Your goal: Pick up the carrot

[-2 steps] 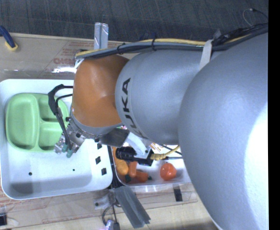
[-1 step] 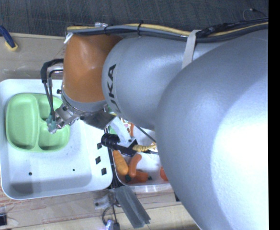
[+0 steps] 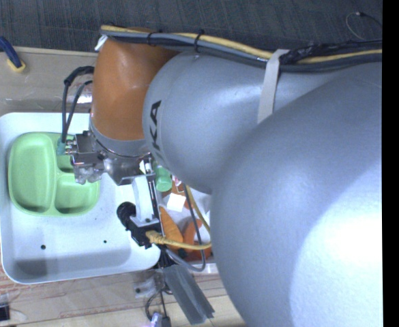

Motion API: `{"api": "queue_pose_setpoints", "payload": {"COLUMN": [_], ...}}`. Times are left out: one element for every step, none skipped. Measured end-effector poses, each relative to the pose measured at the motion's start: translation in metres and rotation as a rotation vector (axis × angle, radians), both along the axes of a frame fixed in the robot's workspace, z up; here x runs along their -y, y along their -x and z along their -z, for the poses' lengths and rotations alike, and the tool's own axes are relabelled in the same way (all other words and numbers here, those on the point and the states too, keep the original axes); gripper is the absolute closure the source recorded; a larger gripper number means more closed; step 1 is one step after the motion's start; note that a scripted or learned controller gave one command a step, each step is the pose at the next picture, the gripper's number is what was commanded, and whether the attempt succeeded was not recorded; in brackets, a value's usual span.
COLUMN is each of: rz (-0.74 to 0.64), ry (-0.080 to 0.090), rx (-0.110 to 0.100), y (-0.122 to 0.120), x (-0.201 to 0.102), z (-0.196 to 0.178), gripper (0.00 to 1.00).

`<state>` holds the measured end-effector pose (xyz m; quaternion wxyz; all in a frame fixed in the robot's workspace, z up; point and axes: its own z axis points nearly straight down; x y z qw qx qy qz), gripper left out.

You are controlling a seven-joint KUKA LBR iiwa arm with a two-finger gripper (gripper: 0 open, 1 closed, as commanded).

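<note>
Mostly hidden: carrot (image 3: 170,229) peeks orange just right of left bin (image 3: 63,254), under arm (image 3: 267,182). Tool (image 3: 83,162) sits above green tray (image 3: 42,176) in that bin; state cannot tell. Advice: shift right toward carrot, align along its length, descend slowly.

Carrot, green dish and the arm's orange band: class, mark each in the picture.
carrot (image 3: 172,229), camera view, on its orange body beneath the arm.
green dish (image 3: 32,172), camera view, on its left hollow.
orange band (image 3: 121,90), camera view, on its broad curved face.
</note>
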<state>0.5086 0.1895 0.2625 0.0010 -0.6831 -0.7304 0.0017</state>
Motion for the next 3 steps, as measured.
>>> {"api": "queue_pose_setpoints", "payload": {"rz": [0.026, 0.339, 0.336], "ry": [-0.001, 0.001, 0.004], "rx": [-0.003, -0.005, -0.005], "y": [-0.05, -0.01, -0.008], "x": [0.09, 0.086, 0.07], "z": [0.053, 0.089, 0.173], "gripper": [1.0, 1.0, 1.0]}}
